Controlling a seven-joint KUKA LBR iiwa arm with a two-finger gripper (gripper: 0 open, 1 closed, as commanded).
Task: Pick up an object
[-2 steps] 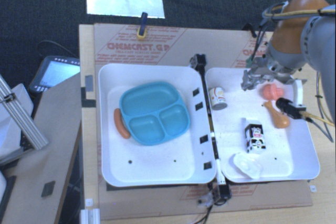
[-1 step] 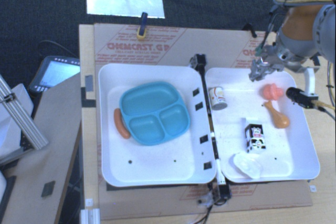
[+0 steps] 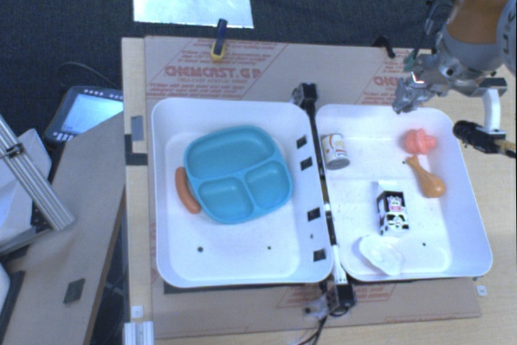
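Gripper (image 3: 406,99) over right bin (image 3: 468,198) far edge, can't tell its opening. Pink toy (image 3: 419,141) and drumstick (image 3: 426,177) near bin's right side.

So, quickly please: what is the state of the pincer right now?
Pincer: cannot be told, above the back rim of the right bin.

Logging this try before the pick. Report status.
Gripper above right bin's far edge, holding nothing seen. Nearest items: pink toy, orange drumstick, both lying loose. Nothing blocking the drop.
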